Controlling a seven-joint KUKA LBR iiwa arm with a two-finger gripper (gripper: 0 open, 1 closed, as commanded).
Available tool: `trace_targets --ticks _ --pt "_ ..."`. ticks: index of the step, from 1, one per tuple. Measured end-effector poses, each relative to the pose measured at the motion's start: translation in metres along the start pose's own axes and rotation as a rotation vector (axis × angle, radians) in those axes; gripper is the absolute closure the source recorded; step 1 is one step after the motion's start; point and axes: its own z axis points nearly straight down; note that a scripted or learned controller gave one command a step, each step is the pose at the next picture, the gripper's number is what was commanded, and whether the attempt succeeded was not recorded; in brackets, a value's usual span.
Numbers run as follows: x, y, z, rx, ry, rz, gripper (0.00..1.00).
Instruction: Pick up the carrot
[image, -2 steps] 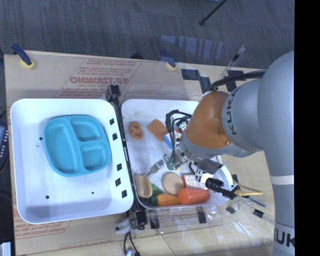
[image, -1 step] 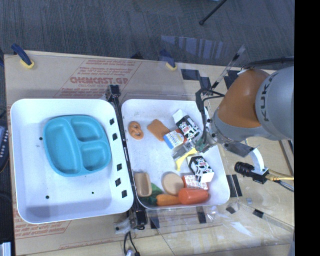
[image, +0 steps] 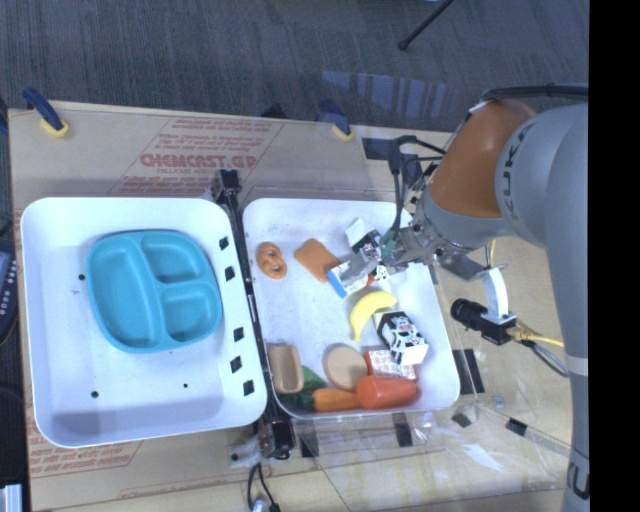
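The carrot (image: 334, 400) is orange with a green top and lies along the front wall of the right bin (image: 300, 320), between a tan bun-like piece (image: 287, 368) and a red item (image: 388, 392). My gripper (image: 362, 262) hangs low over the back middle of the right bin, next to an orange-brown block (image: 315, 258) and just above a yellow banana (image: 368, 308). It is well behind the carrot, with a clutter of items between them. The arm's wrist hides the gripper's base.
A pretzel (image: 270, 260) lies at the right bin's back left. A black-and-white carton (image: 403, 335), a red-white box (image: 390, 363) and a beige disc (image: 345, 366) crowd the carrot. The left bin (image: 60, 400) holds a blue divided tray (image: 155, 290).
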Motion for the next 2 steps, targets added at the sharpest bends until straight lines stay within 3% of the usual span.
trace_targets --ticks 1,2 --pt "0.039 0.041 0.078 -0.003 -0.001 0.077 0.00" --pt "-0.019 0.064 0.042 -0.002 -0.002 -0.335 0.00"
